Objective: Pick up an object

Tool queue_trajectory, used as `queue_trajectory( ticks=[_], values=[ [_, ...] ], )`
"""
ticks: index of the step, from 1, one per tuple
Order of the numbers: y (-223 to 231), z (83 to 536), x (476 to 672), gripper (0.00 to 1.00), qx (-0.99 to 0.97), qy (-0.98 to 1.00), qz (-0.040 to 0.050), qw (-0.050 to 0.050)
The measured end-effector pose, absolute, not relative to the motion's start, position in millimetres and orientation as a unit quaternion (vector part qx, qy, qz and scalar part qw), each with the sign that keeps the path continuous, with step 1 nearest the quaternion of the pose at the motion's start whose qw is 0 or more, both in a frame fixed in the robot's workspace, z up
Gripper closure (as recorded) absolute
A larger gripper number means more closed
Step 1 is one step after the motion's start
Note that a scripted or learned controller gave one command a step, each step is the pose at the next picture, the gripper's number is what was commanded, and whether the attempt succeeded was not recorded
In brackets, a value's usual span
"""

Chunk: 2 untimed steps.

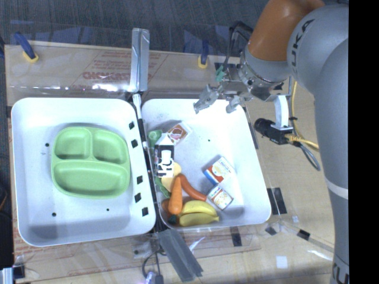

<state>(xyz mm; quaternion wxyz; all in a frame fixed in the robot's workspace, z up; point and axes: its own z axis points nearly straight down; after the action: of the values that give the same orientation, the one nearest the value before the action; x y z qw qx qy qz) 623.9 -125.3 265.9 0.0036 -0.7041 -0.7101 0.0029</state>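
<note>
Above the far rim of the right bin (251, 158), the gripper (217, 103) hung with its two fingers spread apart and nothing between them, one fingertip (201, 105) reaching out over the bin's back edge and the other sitting just to the right of it. Behind it rose the arm (314, 52), its orange band (278, 22) directly above the wrist and the grey body filling the right side of the view. Below the gripper, well apart from it, the objects lay gathered toward the left and near side of the right bin: a small packet (178, 132) with a reddish picture near a green item (154, 136) against the left wall, a black-and-white item (164, 160) just below those, and then a carrot (175, 195) lying beside a red-orange sausage-shaped piece (192, 188). A banana (197, 212) rested at the near edge, touching the carrot's lower end. To the right of these, two small cartons (218, 171) sat close together, the lower one (220, 197) just beside the banana. Across the divider, the left bin (29, 218) held a green sectioned plate (91, 161), lying flat near its middle.
</note>
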Motion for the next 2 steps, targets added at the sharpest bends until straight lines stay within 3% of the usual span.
queue_trajectory(
  ticks=[1,2],
  values=[
    [-139,136,587.9,0.00,-0.674,-0.739,0.0030,0.004],
    [-125,104,642.4,0.00,-0.566,-0.824,-0.0032,-0.003]
  ],
)
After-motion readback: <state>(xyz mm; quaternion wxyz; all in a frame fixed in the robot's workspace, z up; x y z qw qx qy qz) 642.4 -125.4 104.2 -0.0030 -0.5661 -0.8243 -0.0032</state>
